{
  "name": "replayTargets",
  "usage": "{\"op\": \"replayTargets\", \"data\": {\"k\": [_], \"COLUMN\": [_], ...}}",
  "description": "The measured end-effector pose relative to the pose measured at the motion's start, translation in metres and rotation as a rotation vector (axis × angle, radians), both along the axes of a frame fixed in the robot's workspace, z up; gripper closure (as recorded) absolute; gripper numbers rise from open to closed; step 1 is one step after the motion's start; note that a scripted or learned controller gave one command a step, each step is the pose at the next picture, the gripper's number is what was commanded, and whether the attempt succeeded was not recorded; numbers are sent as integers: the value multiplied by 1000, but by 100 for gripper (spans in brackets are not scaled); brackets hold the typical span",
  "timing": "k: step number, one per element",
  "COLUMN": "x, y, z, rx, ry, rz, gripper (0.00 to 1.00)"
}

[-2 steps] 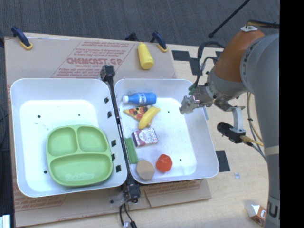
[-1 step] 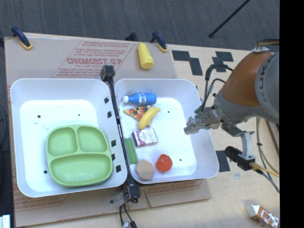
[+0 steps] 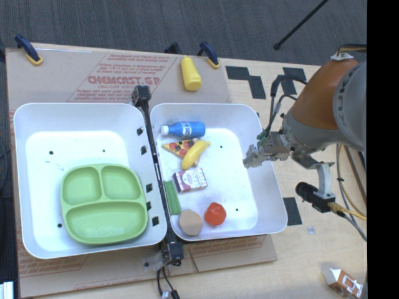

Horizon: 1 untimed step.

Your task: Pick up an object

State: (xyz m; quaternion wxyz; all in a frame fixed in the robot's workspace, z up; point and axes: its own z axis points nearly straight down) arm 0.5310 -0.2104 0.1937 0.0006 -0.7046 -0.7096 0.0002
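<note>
Two white bins are seen side by side. A green divided plate (image 3: 104,202) lies in the left bin (image 3: 37,120). In the right bin (image 3: 240,114), a blue bottle (image 3: 184,129), banana (image 3: 194,154), carton (image 3: 190,180) and red ball (image 3: 215,214) are scattered. The gripper (image 3: 252,156) is poised over its right rim, seemingly holding nothing.

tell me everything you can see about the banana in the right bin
The banana is a small yellow curved piece that looks like smooth toy plastic, with a darker tip at its upper right end. It lies flat and diagonal on the floor of the right bin, in its upper left part. It lies against the pizza slice on its left, just below the blue bottle and above the purple carton.
</note>
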Motion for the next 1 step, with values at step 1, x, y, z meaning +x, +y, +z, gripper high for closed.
{"op": "replayTargets", "data": {"k": [1], "x": [25], "y": [-1], "z": [4], "rx": [0], "ry": [-1], "rz": [-1], "gripper": [100]}}
